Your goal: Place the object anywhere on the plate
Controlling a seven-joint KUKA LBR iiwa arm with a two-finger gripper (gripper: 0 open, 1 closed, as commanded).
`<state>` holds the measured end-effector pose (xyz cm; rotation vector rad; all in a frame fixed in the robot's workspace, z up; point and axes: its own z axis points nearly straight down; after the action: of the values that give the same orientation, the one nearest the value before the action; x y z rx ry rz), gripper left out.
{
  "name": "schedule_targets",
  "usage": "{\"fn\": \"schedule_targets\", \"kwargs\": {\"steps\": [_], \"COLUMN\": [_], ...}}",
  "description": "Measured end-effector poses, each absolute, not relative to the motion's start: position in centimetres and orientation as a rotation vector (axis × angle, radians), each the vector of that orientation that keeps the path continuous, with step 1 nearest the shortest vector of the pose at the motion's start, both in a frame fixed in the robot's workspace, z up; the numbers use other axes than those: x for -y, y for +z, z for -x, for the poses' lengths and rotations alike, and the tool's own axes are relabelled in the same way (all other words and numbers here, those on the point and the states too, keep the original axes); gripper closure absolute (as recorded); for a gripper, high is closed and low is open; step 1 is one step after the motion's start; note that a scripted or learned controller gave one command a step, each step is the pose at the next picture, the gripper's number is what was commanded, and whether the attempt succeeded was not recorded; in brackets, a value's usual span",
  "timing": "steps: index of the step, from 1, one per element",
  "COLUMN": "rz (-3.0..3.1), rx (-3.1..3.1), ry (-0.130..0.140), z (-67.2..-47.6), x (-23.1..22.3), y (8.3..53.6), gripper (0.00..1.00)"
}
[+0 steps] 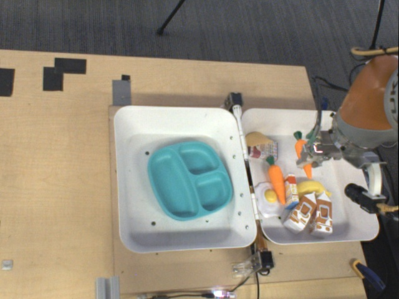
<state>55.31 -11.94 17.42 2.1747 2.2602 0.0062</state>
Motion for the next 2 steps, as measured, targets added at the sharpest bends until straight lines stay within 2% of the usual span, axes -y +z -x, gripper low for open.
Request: {"fn": "schedule_targets", "kwargs": {"steps": [1, 2], "rz": [-2.244, -2.42], "rx": [-2.195, -2.005], "ry": [0.011, 0.006], "z": [-55.8, -57.4], "x": [3.2, -3.3], "y": [21.0, 19.6], "gripper": [1.0, 1.0]}}
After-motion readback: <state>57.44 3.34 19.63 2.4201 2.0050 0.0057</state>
